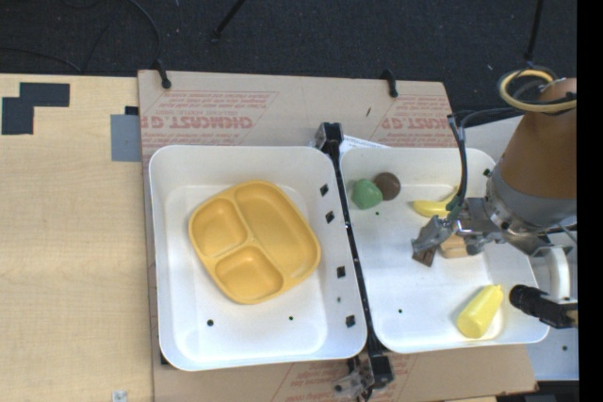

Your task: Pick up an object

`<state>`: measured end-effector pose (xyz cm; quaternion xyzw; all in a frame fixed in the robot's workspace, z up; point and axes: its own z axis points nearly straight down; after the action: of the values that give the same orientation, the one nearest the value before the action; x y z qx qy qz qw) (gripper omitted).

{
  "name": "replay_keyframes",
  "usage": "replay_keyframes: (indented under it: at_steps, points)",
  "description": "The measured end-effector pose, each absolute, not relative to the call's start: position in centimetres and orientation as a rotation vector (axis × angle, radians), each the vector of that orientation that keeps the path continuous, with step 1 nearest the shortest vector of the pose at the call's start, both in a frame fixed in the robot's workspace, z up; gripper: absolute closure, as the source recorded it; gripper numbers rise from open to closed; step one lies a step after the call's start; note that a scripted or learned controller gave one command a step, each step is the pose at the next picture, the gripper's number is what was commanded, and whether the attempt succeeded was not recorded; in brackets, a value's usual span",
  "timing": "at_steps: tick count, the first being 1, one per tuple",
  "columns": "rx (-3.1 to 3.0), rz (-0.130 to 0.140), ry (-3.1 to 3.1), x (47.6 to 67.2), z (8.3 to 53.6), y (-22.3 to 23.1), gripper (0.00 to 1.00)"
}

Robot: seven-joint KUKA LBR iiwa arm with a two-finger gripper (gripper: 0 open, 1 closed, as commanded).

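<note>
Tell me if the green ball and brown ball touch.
Touching: the camera view shows the green ball pressed against the brown ball, no bin floor between them.

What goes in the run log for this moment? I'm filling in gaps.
arm: over right bin | gripper: low beside wooden block | grasp: unconfirmed | left bin: yellow tray

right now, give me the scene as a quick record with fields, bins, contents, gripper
left bin: yellow divided plate
right bin: green ball, brown ball, banana, yellow block, small wooden piece
gripper: low in the right bin, beside the small wooden piece
grasp: cannot tell
</note>
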<state>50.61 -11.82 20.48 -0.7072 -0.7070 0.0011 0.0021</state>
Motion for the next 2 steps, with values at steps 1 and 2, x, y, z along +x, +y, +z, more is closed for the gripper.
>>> replay_keyframes:
  at_steps: [1, 2]
  points:
    - [-2.215, 0.009, -2.215, 50.1, 14.3, -11.1, 0.0]
    - [-2.216, 0.008, -2.215, 49.8, 8.9, -11.0, 0.0]
